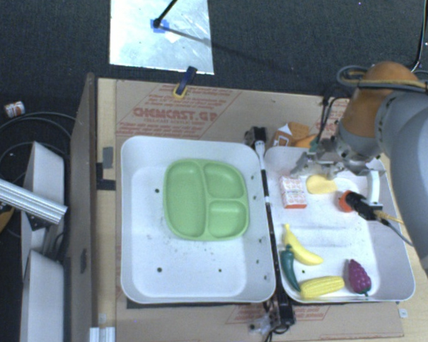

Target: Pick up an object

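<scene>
My gripper (332,163) hangs over the far part of the right bin (397,270), at the end of the grey arm with the orange band. Just below it lies a pale yellow object (319,184), close to it or touching. A small pink and white box (293,192) rests to its left, and an orange-red object (348,201) to its right. Nearer the front lie a banana (302,251), a green pepper (288,266), a yellow corn cob (321,285) and a purple eggplant (358,276).
The left bin (142,270) holds a green divided plate (204,200). A black-handled tool (258,139) lies at the ridge between the bins. Orange packaging (292,135) sits behind the right bin, with cables near the arm.
</scene>
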Controlling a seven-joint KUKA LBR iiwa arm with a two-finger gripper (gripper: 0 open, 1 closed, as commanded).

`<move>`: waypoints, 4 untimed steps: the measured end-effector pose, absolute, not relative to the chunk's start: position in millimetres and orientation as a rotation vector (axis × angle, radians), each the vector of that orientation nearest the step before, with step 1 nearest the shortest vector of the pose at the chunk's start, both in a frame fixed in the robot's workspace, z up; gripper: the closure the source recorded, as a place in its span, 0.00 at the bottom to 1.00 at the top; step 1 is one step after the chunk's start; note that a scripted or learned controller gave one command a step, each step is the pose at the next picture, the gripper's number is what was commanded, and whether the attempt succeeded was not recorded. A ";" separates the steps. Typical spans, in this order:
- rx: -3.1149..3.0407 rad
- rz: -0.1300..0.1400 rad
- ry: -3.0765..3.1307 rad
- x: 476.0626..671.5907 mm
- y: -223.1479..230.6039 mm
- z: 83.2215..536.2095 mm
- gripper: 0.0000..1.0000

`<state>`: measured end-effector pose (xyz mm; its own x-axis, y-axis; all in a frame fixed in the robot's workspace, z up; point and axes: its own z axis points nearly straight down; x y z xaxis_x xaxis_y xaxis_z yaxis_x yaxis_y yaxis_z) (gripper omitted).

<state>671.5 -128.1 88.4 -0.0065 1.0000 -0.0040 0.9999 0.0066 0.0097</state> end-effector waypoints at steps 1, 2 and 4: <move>2.212 0.014 2.219 672.8 -133.8 91.4 0.00; 2.208 0.012 2.219 672.8 -132.5 91.4 0.00; 2.210 0.015 2.219 673.1 -135.2 91.5 0.00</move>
<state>673.1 -135.2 91.5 -0.0039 1.0000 0.0003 0.9999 0.0039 0.0136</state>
